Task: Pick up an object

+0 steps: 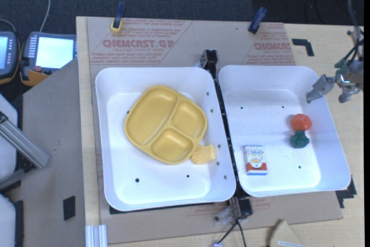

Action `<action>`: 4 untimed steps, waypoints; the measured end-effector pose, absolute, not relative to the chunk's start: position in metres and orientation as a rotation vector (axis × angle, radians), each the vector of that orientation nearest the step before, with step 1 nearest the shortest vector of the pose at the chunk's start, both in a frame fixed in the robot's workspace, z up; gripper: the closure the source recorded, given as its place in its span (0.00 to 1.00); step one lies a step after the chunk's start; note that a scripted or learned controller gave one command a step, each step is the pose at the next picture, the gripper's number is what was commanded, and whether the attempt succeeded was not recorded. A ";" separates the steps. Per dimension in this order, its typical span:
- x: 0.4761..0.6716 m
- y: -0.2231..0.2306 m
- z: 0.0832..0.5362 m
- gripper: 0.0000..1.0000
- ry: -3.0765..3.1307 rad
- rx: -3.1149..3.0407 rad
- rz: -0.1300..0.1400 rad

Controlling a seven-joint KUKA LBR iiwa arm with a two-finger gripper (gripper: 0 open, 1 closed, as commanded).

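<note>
In the right bin (pixel 272 185) lie a red ball-shaped toy with a green base (pixel 300 129) and a small red-and-white box (pixel 255 159). The left bin (pixel 162 194) holds a yellow divided plate (pixel 166 123), and a small pale-yellow piece (pixel 204 154) rests against the plate's lower right edge. My gripper (pixel 329 93) hovers at the right bin's far right rim, above and to the right of the red toy. Its fingers are spread with nothing between them.
A black clamp (pixel 209 58) sits where the two bins meet at the back. Blue clips (pixel 257 19) hold the cardboard sheet under the bins. Cables hang at the right edge near my wrist.
</note>
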State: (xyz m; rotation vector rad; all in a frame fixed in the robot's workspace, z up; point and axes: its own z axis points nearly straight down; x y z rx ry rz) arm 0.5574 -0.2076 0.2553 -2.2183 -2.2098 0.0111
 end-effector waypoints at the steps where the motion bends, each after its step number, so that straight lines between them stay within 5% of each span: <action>1: 0.560 -0.207 0.263 0.00 -2.222 -2.222 0.000; 4: 0.559 -0.202 0.115 0.00 -2.228 -2.227 0.001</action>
